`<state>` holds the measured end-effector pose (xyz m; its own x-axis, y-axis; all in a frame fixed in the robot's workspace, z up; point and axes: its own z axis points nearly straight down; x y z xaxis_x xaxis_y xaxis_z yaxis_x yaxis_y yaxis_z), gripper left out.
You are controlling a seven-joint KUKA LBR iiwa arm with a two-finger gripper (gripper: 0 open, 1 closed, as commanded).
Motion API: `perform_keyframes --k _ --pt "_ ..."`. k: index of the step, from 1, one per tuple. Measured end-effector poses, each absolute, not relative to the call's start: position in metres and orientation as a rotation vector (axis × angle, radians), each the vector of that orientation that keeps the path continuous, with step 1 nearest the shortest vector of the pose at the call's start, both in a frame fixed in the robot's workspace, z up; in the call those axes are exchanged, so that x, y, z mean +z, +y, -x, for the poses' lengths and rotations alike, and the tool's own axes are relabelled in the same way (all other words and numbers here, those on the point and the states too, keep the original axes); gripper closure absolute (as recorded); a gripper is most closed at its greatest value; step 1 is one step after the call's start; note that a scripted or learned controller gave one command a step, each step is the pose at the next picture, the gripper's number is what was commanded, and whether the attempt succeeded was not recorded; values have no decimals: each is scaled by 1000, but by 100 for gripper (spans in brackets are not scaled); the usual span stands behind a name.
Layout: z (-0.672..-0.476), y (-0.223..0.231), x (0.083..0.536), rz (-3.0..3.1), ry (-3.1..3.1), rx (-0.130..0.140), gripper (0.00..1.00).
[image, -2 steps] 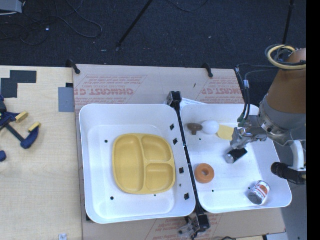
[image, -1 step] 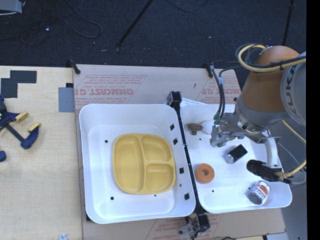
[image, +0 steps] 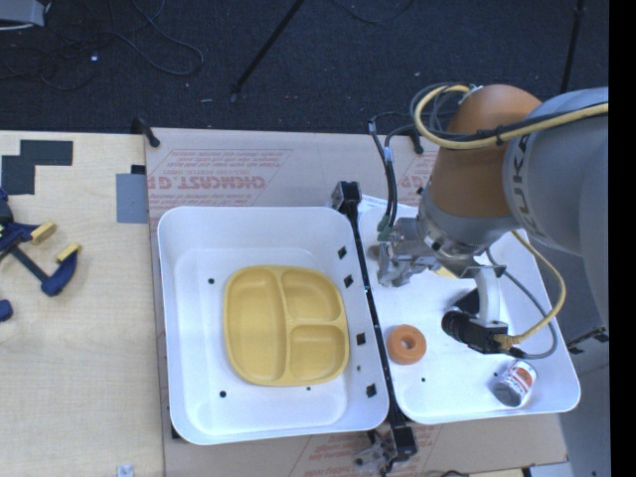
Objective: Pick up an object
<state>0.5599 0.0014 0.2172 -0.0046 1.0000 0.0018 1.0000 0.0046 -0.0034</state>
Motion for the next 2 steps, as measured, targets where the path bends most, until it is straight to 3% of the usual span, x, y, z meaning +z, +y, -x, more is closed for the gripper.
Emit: perform_keyframes --k 2 --pt "-590 109 205 2215 -2224 2 100"
